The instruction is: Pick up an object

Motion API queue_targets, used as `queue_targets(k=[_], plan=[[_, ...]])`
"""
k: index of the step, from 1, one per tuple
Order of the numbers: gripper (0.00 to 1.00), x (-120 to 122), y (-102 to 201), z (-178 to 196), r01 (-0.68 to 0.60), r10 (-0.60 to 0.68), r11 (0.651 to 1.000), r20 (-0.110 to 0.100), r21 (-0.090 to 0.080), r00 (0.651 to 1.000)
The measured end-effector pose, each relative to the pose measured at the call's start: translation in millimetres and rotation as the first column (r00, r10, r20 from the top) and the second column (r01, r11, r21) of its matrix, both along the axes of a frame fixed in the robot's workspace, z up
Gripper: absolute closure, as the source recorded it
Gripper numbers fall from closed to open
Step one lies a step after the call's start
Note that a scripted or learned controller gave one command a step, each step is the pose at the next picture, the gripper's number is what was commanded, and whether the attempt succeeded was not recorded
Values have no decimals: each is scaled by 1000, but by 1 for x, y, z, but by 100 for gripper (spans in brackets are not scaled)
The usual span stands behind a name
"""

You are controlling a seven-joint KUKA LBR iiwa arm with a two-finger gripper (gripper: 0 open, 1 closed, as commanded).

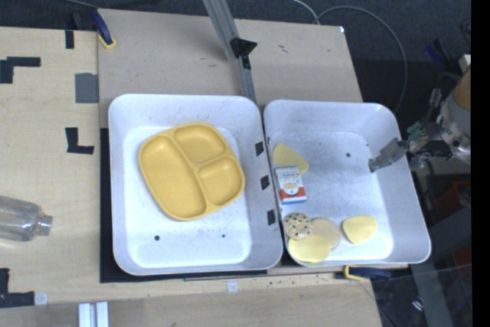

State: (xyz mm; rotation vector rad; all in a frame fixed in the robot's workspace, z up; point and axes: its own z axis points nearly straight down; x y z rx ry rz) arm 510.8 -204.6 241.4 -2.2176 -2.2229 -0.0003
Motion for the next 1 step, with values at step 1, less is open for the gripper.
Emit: queue_targets(k=[1], plan=[[100,1,1,10,-3,3,1000,1,1,1000]])
